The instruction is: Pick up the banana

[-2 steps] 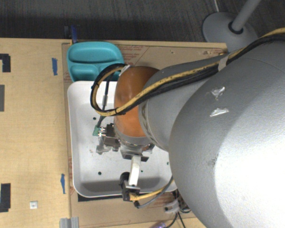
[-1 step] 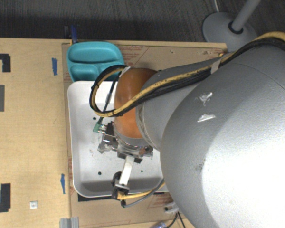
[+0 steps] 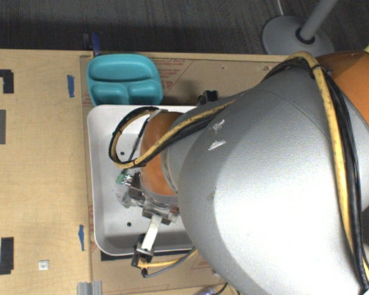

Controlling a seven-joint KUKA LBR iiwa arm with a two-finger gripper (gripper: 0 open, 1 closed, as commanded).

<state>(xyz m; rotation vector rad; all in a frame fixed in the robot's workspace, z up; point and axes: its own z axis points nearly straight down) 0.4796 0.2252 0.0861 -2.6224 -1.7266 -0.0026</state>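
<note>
Tan bench (image 3: 37, 183) stretches wide on the left. A shallow white bin (image 3: 101, 183) sits on it, and a teal moulded tray (image 3: 124, 78) rests just beside the bin's far rim. Black tape marks (image 3: 0, 82) and short blue tape strips (image 3: 71, 86) dot the bare boards.

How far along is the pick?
Done: the arm is positioned over the white bin. In hand: the tool sits low inside that bin. Left: grasp and lift; the arm hides much of the bin, so no hold on the banana can be confirmed.
</note>
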